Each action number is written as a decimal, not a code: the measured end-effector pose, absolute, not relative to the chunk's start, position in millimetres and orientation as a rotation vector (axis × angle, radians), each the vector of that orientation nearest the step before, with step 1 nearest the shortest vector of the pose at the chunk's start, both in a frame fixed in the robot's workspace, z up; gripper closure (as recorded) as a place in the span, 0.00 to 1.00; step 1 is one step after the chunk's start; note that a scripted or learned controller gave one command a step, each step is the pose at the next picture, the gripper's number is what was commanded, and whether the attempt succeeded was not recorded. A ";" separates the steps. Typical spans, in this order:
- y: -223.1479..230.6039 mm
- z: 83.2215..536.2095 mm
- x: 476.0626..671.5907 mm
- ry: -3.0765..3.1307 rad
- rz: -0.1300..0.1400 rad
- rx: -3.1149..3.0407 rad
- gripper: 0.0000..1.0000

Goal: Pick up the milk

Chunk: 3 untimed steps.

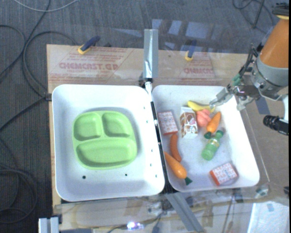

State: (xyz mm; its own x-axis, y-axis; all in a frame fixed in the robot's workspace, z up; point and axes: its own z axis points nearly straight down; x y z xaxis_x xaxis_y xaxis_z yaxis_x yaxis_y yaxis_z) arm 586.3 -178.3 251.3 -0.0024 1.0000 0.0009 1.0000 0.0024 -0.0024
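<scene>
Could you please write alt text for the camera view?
The gripper hangs over the right bin, near a banana and above the milk carton, which lies among carrots, a green bottle and small boxes. The left bin holds a green divided plate.

The bench [111, 64] is a pale board. Two white bins sit on it: left bin [63, 130] at nine o'clock, right bin [245, 154] at three.
</scene>
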 end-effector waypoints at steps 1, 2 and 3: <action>-139.0 94.0 622.9 -2.265 0.000 -2.175 0.00; -138.3 104.5 624.0 -2.266 -0.004 -2.175 1.00; -63.9 182.8 584.5 -2.304 0.002 -2.131 1.00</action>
